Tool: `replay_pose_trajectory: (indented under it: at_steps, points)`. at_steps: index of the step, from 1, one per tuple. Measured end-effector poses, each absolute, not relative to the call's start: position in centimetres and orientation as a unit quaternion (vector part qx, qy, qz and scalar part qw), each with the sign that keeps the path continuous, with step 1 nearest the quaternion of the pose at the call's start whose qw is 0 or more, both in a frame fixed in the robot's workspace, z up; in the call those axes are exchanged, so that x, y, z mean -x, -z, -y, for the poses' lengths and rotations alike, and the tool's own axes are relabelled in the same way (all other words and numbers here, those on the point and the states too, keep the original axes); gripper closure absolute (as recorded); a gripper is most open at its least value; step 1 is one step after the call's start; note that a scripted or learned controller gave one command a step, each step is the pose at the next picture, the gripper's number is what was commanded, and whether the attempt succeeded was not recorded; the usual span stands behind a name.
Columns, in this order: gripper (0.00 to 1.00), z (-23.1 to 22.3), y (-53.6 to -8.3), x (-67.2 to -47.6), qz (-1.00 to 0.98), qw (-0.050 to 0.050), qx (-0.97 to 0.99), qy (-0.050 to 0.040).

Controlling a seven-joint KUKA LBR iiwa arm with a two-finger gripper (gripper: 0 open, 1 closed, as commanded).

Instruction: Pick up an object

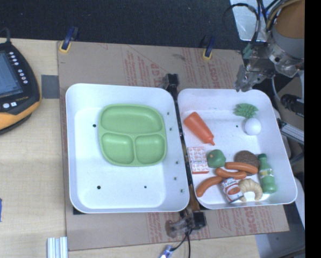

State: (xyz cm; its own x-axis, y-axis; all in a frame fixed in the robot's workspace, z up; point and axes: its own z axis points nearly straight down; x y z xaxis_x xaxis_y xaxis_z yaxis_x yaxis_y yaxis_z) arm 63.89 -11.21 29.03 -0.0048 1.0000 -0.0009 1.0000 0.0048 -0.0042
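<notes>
Croissant (pixel 251 187) and sausages (pixel 228 176) crowd the right bin's (pixel 225 105) 6 o'clock edge. At 1 o'clock, the hand (pixel 245 83) hovers over the rim beside a green leafy piece (pixel 245 110); whether it is spread or pressed together cannot be told.

— What sits in the left bin (pixel 85 192)?
— A green divided plate (pixel 132 134), lying flat near the middle.
— And off to the left of the bench?
— A control tablet (pixel 7 87) with an orange-edged casing, screen up.
— Anything along the cardboard sheet (pixel 122 63)?
— Two blue-and-yellow clamps, one (pixel 68 39) at its back left corner, another (pixel 207 47) further right.
</notes>
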Motion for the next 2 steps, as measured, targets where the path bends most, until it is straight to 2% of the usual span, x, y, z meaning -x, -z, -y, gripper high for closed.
replay_pose_trajectory:
  at_steps: [1, 2]
  points:
    - [0.0, 10.5, -15.5, -65.5, 0.71, 0.002, 0.705, -0.0033]
    - [0.0, 12.0, -17.2, -62.2, 0.709, 0.001, 0.705, -0.0028]
